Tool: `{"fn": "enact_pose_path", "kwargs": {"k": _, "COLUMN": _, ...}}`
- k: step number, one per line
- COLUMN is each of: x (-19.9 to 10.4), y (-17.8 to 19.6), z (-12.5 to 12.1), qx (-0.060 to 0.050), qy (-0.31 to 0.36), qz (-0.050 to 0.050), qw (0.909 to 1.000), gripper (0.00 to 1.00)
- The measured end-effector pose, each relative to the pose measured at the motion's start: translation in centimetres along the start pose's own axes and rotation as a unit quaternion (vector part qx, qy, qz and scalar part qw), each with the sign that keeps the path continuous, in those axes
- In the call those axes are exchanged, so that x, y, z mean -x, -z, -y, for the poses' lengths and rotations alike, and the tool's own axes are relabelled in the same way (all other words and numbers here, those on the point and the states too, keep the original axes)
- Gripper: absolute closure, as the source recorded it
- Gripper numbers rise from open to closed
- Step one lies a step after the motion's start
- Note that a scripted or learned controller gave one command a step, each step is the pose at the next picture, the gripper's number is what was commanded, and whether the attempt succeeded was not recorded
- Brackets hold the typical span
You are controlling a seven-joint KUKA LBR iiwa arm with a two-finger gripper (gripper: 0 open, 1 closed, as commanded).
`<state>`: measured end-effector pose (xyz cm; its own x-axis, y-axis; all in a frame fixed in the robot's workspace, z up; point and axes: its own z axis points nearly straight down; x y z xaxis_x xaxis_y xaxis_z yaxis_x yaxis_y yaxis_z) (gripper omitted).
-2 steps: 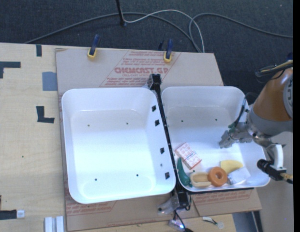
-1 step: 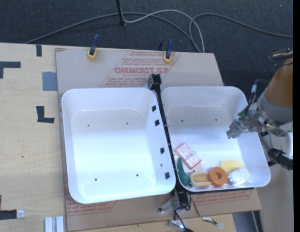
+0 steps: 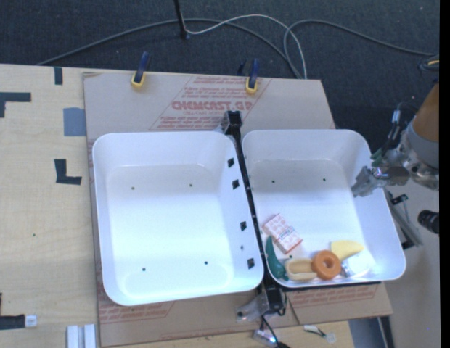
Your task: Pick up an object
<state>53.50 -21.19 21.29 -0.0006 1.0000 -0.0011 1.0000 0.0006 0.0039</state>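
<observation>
The right bin (image 3: 305, 147) holds several small objects along its near edge: a red-and-white packet (image 3: 281, 232), a tan bread-like piece (image 3: 301, 269), an orange ring (image 3: 326, 264), a yellow wedge (image 3: 346, 249), a white item (image 3: 358, 266) and a green item (image 3: 273, 261). My gripper (image 3: 364, 180) hangs at the right rim of that bin, well behind and to the right of the objects. Nothing shows between its fingers.
The left bin (image 3: 167, 158) lies beside the right one, with a black divider strip (image 3: 243, 194) between them. Two yellow-and-blue clamps (image 3: 140, 73) hold the cardboard at the back. Cables run across the dark floor behind.
</observation>
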Motion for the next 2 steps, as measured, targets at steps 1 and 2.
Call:
{"fn": "enact_pose_path", "kwargs": {"k": 1, "x": -5.4, "y": -0.6, "z": -2.4, "qx": -0.002, "qy": 0.002, "qz": -0.001, "qw": 1.0000, "gripper": 1.00}}
{"fn": "enact_pose_path", "kwargs": {"k": 2, "x": -10.2, "y": 0.8, "z": -4.4, "qx": -0.002, "qy": 0.002, "qz": -0.001, "qw": 1.0000, "gripper": 1.00}}
